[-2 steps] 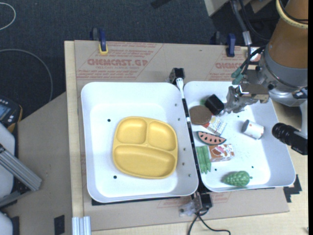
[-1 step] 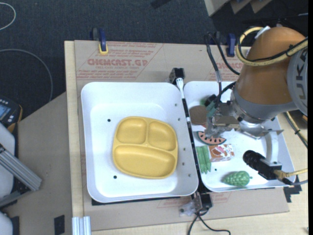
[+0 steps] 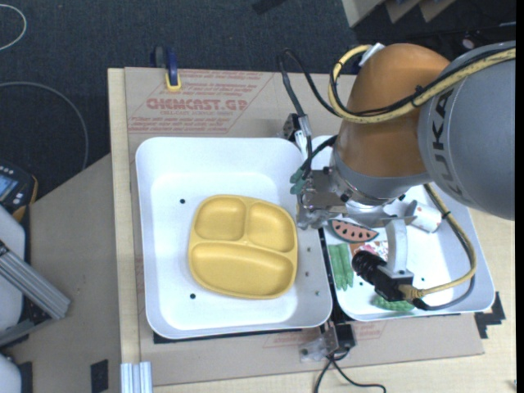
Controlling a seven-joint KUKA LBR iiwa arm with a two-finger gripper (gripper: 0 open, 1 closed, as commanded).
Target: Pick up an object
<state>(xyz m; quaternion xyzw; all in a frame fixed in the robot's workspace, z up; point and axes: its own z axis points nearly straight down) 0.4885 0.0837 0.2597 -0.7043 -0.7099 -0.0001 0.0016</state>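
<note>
Red "CHEMCAST G P" on the brown board; "KU" on the arm.

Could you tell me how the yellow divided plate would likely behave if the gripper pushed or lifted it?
The yellow divided plate looks rigid, probably light plastic. Lying flat in the left bin, it would likely slide, not tip. Its glossy, wide rim may be hard to pinch.

The yellow tray looks like smooth moulded plastic with a soft sheen. Both white bins seem thin plastic, smooth and slightly glossy. The board under them on the desk is matt brown cardboard with red print. The arm's grey shell is smooth and satin; its orange band is glossy. The floor is rough dark carpet.
</note>
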